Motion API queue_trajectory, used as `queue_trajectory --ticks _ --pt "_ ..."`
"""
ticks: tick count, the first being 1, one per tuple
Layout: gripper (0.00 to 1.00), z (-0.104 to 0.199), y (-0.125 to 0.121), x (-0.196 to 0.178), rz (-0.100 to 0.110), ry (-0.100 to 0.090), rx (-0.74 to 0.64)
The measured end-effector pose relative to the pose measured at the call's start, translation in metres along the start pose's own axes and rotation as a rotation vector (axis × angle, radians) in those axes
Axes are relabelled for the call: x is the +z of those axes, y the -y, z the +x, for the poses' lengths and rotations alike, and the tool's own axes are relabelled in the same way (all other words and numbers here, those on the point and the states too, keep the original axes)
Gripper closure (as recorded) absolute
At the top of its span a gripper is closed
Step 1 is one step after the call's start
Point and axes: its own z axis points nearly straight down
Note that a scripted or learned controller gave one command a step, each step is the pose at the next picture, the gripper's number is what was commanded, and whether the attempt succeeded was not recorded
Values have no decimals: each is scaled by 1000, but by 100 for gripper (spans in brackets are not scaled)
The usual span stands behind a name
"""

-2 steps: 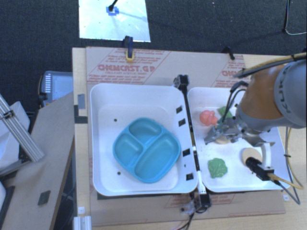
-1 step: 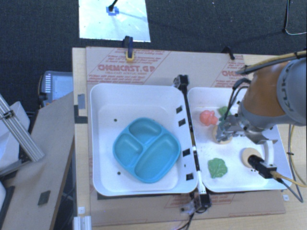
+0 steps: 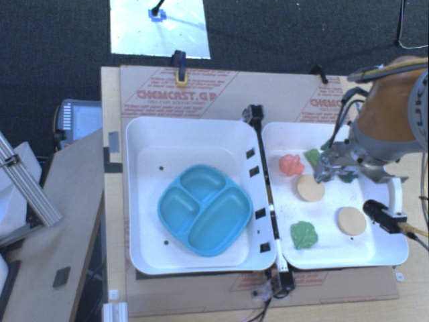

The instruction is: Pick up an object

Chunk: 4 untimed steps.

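Left bin: blue plate | right bin: pink piece, two tan discs, green piece | gripper low by upper disc, finger state unclear | step: reaching; next, likely settle over one piece, close.

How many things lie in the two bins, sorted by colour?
Blue: 1, the divided plate in the left bin.
Tan: 2 discs.
Green: 2 pieces.
Pink: 1 piece.
Total: 6.
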Motion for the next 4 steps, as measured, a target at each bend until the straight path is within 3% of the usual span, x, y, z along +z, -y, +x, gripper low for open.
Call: queue_trajectory --ticks 1,2,4 --pt "100 7 -4 -61 0 0 -1" --pt "100 7 -5 -79 4 -1 -1" --pt "100 99 -62 -50 7 -3 -5"
